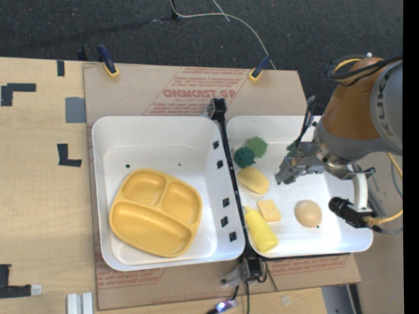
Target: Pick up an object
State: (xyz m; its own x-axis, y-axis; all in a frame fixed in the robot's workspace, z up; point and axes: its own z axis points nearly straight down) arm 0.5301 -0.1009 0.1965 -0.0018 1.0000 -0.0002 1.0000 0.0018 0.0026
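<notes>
i'm hovering the gripper (pixel 288 173) over the right bin (pixel 340 244), can't tell its opening, nothing visibly held; i'm judging the pale lemon-like piece (pixel 253 180) just beside them the easiest pick, dropping straight down.

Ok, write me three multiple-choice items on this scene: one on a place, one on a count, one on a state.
1. Where does the yellow divided plate lie?
A. left bin
B. right bin
C. on the cardboard outside both bins

2. How many blue clamps hold the cardboard's far edge?
A. one
B. two
C. four

3. What does the hand have to do with the green pieces?
A. pressing on them
B. lifting them
C. apart from them, to their right

Key: 1 A, it rests on the left bin floor. 2 B, one clamp left, another right. 3 C, white floor shows between them.
</notes>
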